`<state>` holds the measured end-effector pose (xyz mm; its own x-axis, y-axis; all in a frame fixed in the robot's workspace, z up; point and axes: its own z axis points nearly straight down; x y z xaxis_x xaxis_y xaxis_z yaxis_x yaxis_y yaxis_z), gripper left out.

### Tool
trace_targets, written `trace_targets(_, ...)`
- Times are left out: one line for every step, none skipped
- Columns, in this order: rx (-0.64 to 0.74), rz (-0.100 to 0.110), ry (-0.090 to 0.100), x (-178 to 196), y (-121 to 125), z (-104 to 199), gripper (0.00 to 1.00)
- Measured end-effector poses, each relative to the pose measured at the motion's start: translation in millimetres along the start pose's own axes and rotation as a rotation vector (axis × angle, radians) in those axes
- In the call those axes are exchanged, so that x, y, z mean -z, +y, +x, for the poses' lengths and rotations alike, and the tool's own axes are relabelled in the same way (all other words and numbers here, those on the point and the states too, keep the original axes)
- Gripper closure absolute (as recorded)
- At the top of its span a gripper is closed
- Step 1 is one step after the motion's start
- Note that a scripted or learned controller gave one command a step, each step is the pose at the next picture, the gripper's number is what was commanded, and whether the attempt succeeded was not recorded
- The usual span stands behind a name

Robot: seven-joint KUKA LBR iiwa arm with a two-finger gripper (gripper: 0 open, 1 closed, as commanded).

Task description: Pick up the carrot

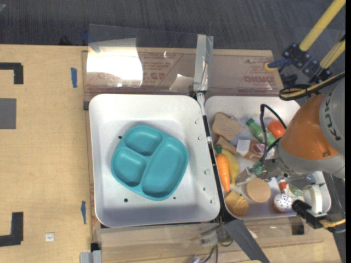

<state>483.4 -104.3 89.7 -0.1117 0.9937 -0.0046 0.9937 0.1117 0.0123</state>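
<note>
Carrot point(223, 171) just left of the jaws point(262, 170), untouched; jaws' spread unclear.

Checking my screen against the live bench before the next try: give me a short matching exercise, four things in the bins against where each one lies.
Things:
1. carrot
2. teal divided plate
3. white ball with dots
4. brown bread slice

Places:
A. middle of the left bin
B. top left of the right bin
C. along the right bin's left wall
D. bottom right of the right bin

Pairs: 1-C, 2-A, 3-D, 4-B
</note>
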Motion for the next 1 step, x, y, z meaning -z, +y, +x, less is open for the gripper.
trace_targets(0.155,0.002,-0.001,-0.8,50.4,2.2,0.0)
